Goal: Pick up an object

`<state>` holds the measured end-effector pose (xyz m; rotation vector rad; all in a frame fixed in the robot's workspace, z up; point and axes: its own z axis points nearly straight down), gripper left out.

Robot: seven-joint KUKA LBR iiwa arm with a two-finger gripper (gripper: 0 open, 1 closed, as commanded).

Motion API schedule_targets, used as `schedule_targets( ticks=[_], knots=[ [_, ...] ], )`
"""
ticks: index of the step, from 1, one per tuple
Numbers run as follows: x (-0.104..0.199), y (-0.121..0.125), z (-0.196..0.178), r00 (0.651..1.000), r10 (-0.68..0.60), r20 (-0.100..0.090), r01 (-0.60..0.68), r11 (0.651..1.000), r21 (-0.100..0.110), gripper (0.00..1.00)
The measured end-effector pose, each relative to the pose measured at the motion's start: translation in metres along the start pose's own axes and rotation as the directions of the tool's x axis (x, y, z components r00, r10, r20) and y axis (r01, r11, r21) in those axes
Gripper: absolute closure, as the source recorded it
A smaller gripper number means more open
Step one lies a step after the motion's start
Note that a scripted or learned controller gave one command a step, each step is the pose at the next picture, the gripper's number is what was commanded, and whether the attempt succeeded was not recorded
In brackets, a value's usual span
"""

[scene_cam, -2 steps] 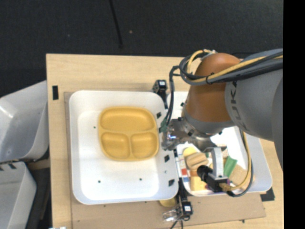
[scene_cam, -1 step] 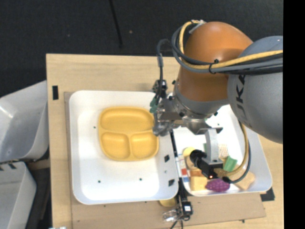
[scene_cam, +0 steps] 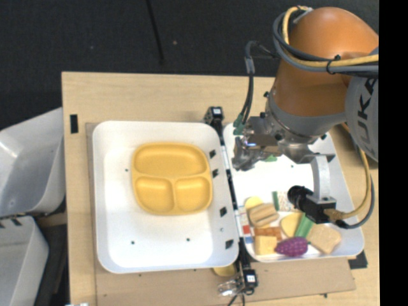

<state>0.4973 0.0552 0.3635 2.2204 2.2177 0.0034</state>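
Note:
My gripper (scene_cam: 244,157) hangs over the rear left part of the right bin (scene_cam: 352,246), close to the divider between the bins, with nothing seen in it. Toy foods lie clustered at that bin's front. Among them are a tan layered sandwich (scene_cam: 262,214), a yellow wedge (scene_cam: 290,224), an orange block (scene_cam: 266,242), a purple grape bunch (scene_cam: 292,247), a bread slice (scene_cam: 325,238) and a green piece (scene_cam: 305,227). They sit well in front of the gripper, apart from it.
The left bin (scene_cam: 115,234) holds a yellow divided plate (scene_cam: 171,177) in its middle. The bulky grey and orange arm (scene_cam: 322,62) covers the rear of the right bin. A white container (scene_cam: 29,164) stands off the bench at the left.

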Motion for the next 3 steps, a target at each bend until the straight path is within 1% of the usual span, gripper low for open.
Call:
schedule_targets(
  ticks=[1, 2, 3],
  knots=[
    [0.012, -0.007, -0.015, 1.0, -0.005, -0.001, 0.005, 1.0, 0.001, 1.0],
    [-0.039, -0.009, 0.098, 1.0, 0.004, 0.002, -0.004, 1.0, 0.012, 1.0],
    [-0.027, -0.006, -0.029, 1.0, -0.006, -0.002, 0.006, 1.0, -0.011, 1.0]
  ],
)
